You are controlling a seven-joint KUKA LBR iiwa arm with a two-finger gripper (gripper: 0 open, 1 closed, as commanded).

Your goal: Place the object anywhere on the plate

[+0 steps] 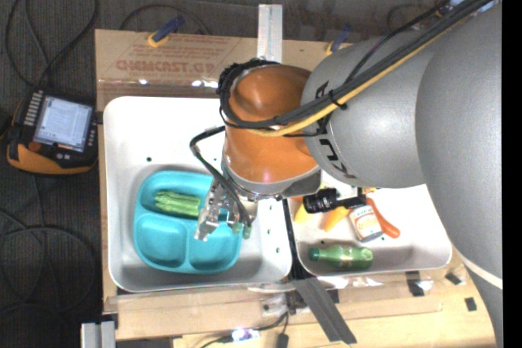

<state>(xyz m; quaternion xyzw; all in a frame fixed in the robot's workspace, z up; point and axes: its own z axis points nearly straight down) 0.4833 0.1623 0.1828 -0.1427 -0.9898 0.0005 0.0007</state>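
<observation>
A blue divided plate lies in the left bin. A green, ridged, cucumber-like object rests in the plate's upper compartment. My gripper hangs over the plate's right side, just to the right of the green object's end. The orange wrist band and the grey arm above it hide the bin's right part.
In the right bin lie a green bottle, a small bottle with a white label and an orange piece. A teach pendant sits on the floor left of the bench. The arm covers most of the right bin.
</observation>
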